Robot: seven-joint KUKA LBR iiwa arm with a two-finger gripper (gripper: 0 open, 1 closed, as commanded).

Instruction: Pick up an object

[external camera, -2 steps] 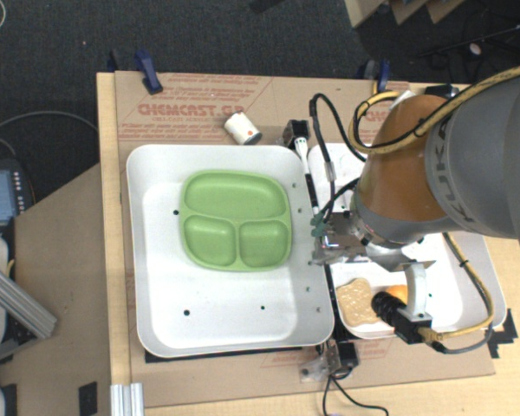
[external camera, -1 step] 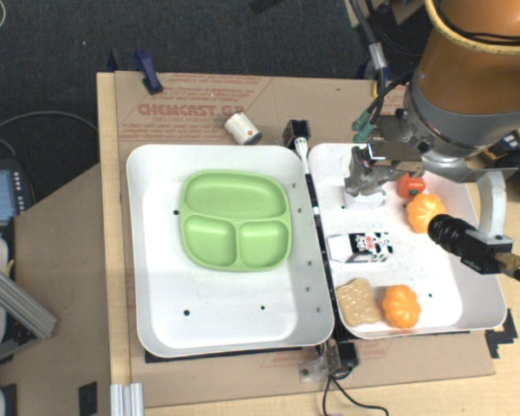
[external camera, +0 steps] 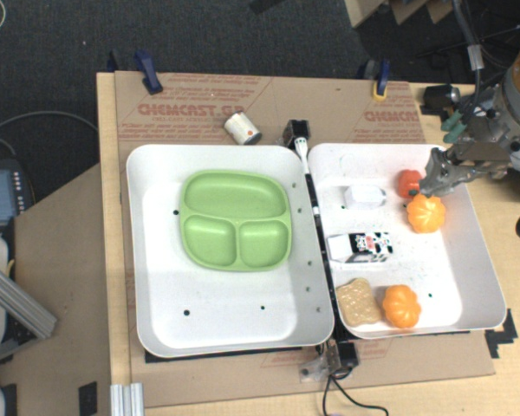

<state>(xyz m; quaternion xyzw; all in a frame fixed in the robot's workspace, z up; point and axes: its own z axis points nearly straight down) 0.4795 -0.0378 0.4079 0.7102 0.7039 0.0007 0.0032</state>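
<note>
Robot gripper [external camera: 435, 187] hovers at the right bin's [external camera: 481, 276] two o'clock corner, nothing lifted yet.

An orange pumpkin-like toy [external camera: 425, 214], ribbed and glossy, sits just below the fingertips, with a small red round piece [external camera: 408, 182] at its ten o'clock; either looks the likely target, though whether the claw is wide or narrow cannot be made out, and no object shows between its fingers. The pick still seems ahead: descent, closing and lift remain. Further out lie a white lidded cup [external camera: 364, 196], a black-and-white carton [external camera: 361, 247], a tan cracker-like slab [external camera: 357, 302] and a second orange pumpkin [external camera: 400, 306] at six o'clock. The left bin [external camera: 156, 302] holds a matte green three-section plate [external camera: 237, 220].
</note>
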